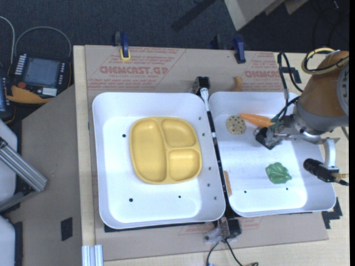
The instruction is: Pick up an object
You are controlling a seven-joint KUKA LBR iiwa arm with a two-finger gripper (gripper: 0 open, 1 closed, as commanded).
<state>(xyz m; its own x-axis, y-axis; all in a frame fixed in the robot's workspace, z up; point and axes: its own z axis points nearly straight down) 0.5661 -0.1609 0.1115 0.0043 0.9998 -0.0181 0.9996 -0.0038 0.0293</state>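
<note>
End effector (266,138) grip state unclear, touching carrot (255,118), long axis left-right, tip toward cookie (236,124)

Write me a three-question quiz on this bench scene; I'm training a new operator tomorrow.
1. True or false: the yellow tray lies in the left bin.
2. Which item is nearest the gripper: A) green leaf, B) carrot, C) cookie?
3. How many compartments does the tray have?

Key: 1 true; 2 B; 3 three.
</note>
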